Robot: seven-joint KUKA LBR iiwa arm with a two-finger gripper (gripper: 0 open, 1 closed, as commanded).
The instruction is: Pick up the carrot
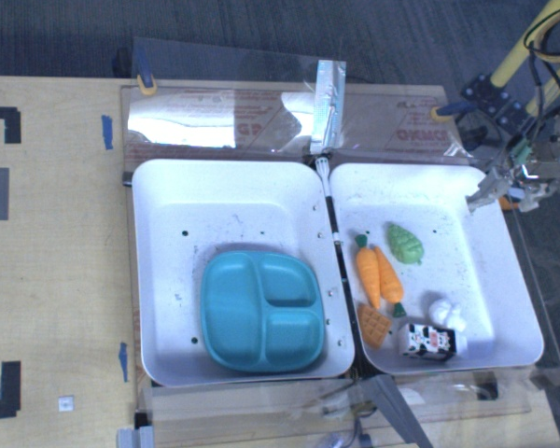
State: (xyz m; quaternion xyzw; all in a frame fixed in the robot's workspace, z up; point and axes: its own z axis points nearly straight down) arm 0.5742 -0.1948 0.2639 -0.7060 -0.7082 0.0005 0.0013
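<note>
At the near edge of the right bin (504, 250) lie a small black-and-white toy cow (427, 341) and an orange waffle piece (374, 325); the left bin (168, 203) holds a teal divided plate (261, 313). Just beyond the waffle, the carrot (376, 272) lies untouched against the bin's left wall, a green leafy toy (404, 244) beside it. Nothing is done yet. The gripper (490, 189) hovers at the far right corner, well apart from the carrot; whether it is open or closed, I cannot tell.

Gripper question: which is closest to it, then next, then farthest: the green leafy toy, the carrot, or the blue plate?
From the gripper:
1. Green leafy toy, upper middle of the right bin.
2. Carrot, by that bin's left wall.
3. Blue plate, in the left bin.
</note>
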